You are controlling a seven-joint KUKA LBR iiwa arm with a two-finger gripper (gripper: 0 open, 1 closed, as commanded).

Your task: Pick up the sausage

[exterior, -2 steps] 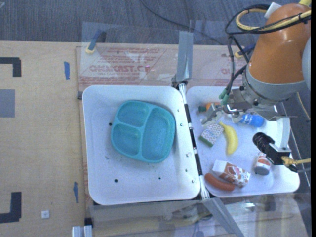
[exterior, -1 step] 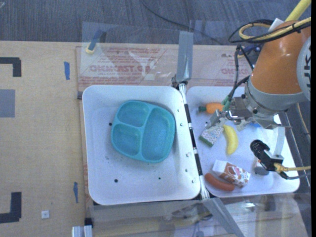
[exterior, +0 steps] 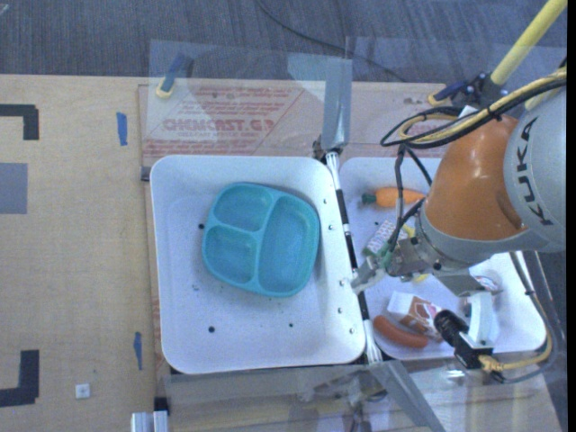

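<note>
The sausage [exterior: 400,332], reddish-brown and short, lies near the front left corner of the right bin [exterior: 531,331]. Just behind it sits a small brown and white packet [exterior: 416,310]. The arm's orange band and grey wrist hang over the middle of the right bin, and the gripper [exterior: 396,261] is below them, a little behind and above the sausage. The wrist hides most of the fingers.
An orange carrot [exterior: 396,196] lies at the back of the right bin. A teal divided plate [exterior: 262,238] rests in the left bin [exterior: 180,268]. Cables and a yellow hose run off to the upper right.
</note>
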